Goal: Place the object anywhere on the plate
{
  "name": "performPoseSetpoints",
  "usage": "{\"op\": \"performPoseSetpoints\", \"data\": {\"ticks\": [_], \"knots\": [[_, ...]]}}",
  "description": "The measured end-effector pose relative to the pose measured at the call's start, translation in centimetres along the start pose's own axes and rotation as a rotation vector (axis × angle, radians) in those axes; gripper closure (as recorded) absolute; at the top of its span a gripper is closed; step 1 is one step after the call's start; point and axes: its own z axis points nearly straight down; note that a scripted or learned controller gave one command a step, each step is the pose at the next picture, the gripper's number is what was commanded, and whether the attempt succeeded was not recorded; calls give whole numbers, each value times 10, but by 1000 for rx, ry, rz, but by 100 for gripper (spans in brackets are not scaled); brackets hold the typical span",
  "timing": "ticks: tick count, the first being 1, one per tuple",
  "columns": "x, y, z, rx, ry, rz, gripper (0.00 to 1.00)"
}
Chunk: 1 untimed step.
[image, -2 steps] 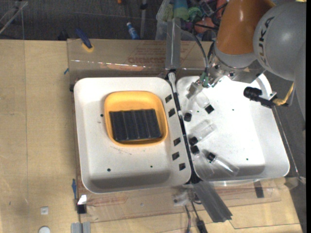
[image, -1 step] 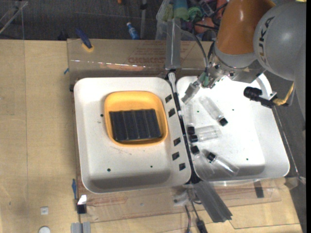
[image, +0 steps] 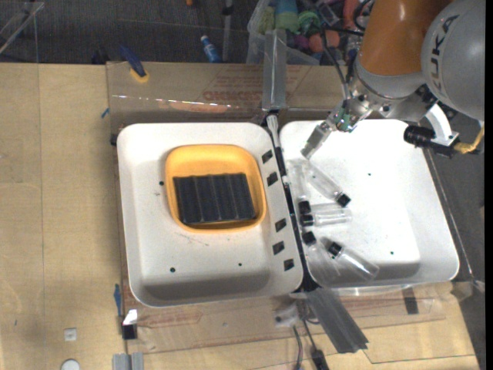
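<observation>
A dark ribbed rectangular slab (image: pixel 214 197) lies on the yellow-orange square plate (image: pixel 179 163) in the left white bin (image: pixel 139 206). The grey gripper (image: pixel 317 139) hovers over the right bin (image: pixel 400 199), fingers too small to judge; clear black-capped tubes (image: pixel 333 216) are hard to distinguish.

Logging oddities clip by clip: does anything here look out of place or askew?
Mildly. The yellow plate in the left bin already carries a dark ribbed slab. In the right bin, several clear tubes with black caps lie scattered at odd angles by the divider. Nothing looks spilled or broken.
</observation>
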Motion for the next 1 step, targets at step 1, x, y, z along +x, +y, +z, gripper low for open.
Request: {"op": "performPoseSetpoints", "data": {"ticks": [1], "knots": [[-47,-46,3,1,0,-8,0]]}}
